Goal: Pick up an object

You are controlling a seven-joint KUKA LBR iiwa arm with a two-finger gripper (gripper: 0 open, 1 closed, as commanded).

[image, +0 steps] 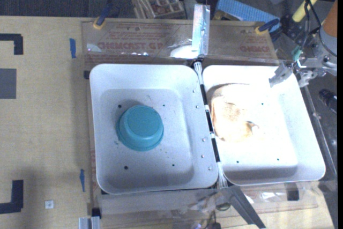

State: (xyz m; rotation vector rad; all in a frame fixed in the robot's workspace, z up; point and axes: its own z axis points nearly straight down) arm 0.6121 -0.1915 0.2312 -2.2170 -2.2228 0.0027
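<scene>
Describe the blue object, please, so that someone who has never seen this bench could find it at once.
Start at the two white bins side by side and take the left bin, on the side away from the gripper. On its floor, a little left of middle, sits the blue bowl, round and upside down. It is the one solid coloured thing in either bin; the right bin bears a brownish stain.

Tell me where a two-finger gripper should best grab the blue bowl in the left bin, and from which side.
The blue bowl looks to be upside down, base up, on the floor of the left bin, well clear of its walls. Probably best to come straight down from above and close the fingers across the narrower raised base, since the flared rim sits flat on the bin and offers no edge to pinch.
</scene>
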